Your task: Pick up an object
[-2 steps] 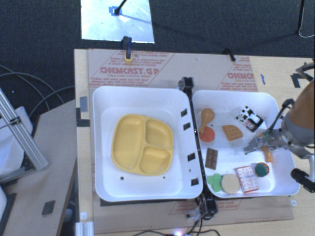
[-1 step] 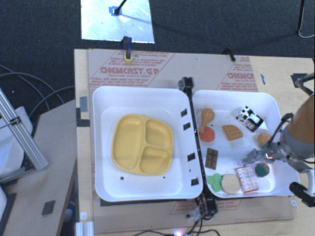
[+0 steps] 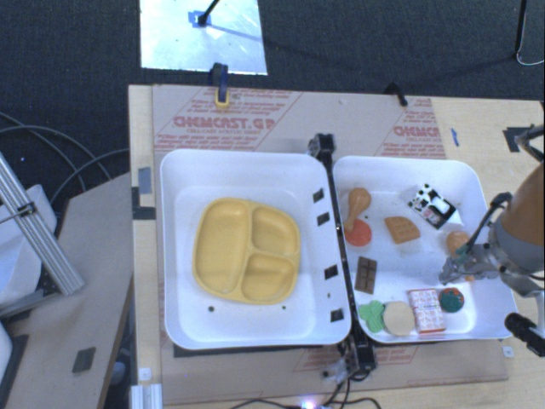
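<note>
Dark carpet surrounds the table (image 3: 281,113), where two white bins sit side by side: the left bin (image 3: 179,228) holds a yellow divided plate (image 3: 247,250), the right bin (image 3: 473,177) a scatter of toy food. The claw (image 3: 456,271) hangs low at the right bin's right side; whether it is apart or together I cannot tell. Nearest to it is a round green-and-red toy (image 3: 451,299), just beside and toward the bin's near wall, with a tan piece (image 3: 457,241) just beyond the claw. My guess is a short drop toward the round toy comes next.
</note>
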Controlling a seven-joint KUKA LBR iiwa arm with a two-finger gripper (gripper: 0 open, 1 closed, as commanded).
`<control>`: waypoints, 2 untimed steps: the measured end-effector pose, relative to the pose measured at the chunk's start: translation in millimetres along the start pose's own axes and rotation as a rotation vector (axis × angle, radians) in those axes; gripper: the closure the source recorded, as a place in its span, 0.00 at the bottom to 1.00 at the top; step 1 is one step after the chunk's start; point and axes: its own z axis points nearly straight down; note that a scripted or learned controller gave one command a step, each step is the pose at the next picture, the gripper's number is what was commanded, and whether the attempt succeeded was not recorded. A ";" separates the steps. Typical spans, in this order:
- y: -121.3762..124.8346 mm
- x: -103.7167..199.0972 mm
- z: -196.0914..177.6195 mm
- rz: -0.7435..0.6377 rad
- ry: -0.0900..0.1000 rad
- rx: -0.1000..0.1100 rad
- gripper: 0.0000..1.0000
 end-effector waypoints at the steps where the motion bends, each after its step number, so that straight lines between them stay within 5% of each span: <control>1: -0.2 0.0 0.5 0.001 0.000 0.000 0.00; 2: 1.1 -0.2 -10.5 -0.001 -0.001 -0.003 1.00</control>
